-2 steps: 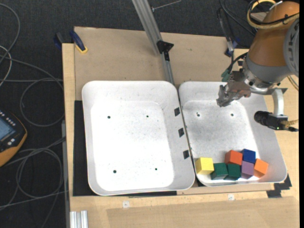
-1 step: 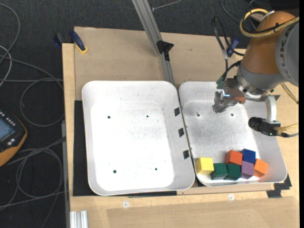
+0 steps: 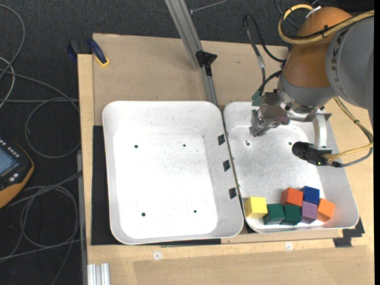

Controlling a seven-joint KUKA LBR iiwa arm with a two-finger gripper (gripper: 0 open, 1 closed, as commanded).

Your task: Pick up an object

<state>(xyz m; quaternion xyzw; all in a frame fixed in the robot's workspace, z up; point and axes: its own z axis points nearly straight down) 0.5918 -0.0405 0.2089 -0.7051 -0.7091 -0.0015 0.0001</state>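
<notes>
Several small coloured blocks lie along the near edge of the right bin (image 3: 273, 165): a yellow block (image 3: 256, 206), two green blocks (image 3: 283, 213), an orange block (image 3: 291, 196), a blue block (image 3: 310, 193), a purple block (image 3: 310, 209) and a second orange block (image 3: 326, 208). My gripper (image 3: 257, 127) hangs over the far left part of the right bin, well away from the blocks. Nothing shows between its fingers.
The left bin (image 3: 119, 123) lies beside the right one, with black clips along the shared rim. A slanted metal pole (image 3: 191, 40) rises behind the bins. Cables loop around the arm and over the dark floor at left.
</notes>
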